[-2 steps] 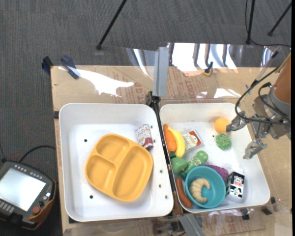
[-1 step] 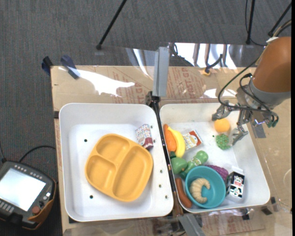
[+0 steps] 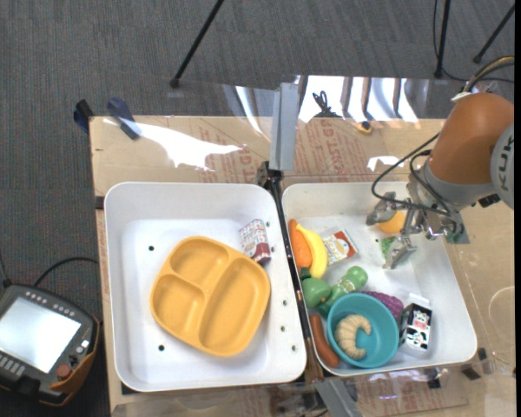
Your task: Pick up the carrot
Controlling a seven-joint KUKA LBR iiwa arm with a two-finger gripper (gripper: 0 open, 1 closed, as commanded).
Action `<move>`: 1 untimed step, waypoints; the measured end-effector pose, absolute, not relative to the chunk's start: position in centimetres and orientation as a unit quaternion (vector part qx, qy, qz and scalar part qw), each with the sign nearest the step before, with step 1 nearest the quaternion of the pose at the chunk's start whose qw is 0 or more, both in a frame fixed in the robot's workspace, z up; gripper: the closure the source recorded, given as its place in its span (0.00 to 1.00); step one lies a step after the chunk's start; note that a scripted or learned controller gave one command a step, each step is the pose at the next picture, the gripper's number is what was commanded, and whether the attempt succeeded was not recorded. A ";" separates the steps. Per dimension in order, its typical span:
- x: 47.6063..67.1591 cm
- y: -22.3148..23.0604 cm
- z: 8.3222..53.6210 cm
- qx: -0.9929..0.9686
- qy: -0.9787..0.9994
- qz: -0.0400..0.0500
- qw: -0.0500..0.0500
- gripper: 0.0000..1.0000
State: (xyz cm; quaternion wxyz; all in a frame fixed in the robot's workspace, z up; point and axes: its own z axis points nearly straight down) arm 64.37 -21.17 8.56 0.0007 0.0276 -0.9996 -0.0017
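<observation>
The left bin [image 3: 130, 207] carried a yellow divided plate [image 3: 210, 295] near its centre and a small printed carton [image 3: 255, 239] just inside its right wall.

In the right bin [image 3: 456, 315], the carrot [image 3: 300, 245] lay against the left wall, roughly midway along it. Its long axis ran nearly parallel to that wall, from the far end toward the near end. A banana [image 3: 315, 250] lay touching its right flank, and a green vegetable [image 3: 315, 291] sat just beyond its near end. Further toward the near edge stood a teal bowl [image 3: 362, 330] holding a croissant [image 3: 356, 333].

The gripper [image 3: 399, 243] hung over the far right part of the same bin, well apart from the carrot. The carrot therefore lay to the left of the fingers, across the bin. An orange object [image 3: 391, 221] sat between the finger links. Whether the fingers were spread or pinching it could not be determined from this view.

Judgement: the coming move required travel leftward, with the fingers set across the carrot's narrow width; the adjacent banana left little clearance.
</observation>
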 end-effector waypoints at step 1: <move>64.7 -21.1 10.0 0.028 -1.000 -0.001 -0.005 1.00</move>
